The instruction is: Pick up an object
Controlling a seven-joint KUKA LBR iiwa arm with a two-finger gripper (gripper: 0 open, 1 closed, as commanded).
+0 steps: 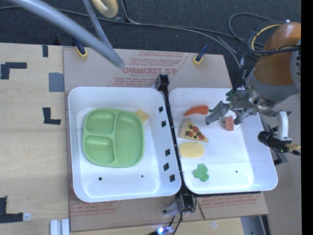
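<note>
Two shallow white bins sat side by side on a cardboard sheet point(146, 65) laid over the wooden surface point(29, 146). The left bin point(78, 180) held a green divided plate point(113, 137), with a small yellow piece point(142, 115) lying just beside the plate's upper right corner. The right bin point(254, 175) held five toy food items. An orange-red carrot-like piece point(196, 110) lay near the bin's upper left. A pizza slice point(192, 131) lay just below it, and a pale yellow oval piece point(191, 150) lay just below the slice. A green leafy piece point(200, 173) lay lower still, apart from the others. A small pinkish-red piece point(229, 124) lay to the right of the carrot-like piece.

The arm point(276, 58) entered from the right, its orange band visible above the grey wrist. The gripper point(230, 112) stood over the upper part of the right bin, with the fingers point(215, 114) spread apart. One finger pointed toward the carrot-like piece. The pinkish-red piece lay close to the other finger; whether they touched could not be told. Nothing was seen clamped between the fingers.
</note>
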